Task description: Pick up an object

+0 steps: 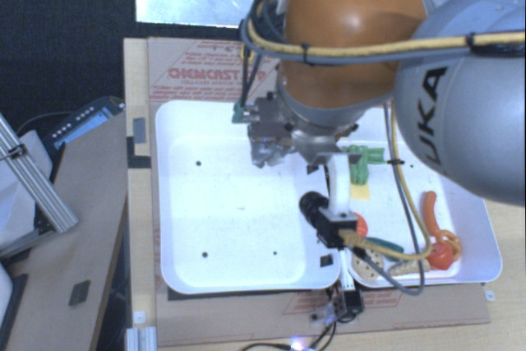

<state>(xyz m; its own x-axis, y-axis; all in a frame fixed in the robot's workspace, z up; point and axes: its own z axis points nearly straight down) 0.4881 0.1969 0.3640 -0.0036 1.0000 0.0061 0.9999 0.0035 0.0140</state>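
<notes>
Green block (362, 159) lies just beside yellow block (360, 192).

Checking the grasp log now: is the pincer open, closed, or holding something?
Pincer: cannot be told from this view whether it is open, closed or holding anything.

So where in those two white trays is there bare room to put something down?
The left bin is bare from its left wall to its near rim, save a few dark specks. The right bin is crowded: a green piece, yellow piece, orange strip and red thing lie there, with the arm overhead.
</notes>
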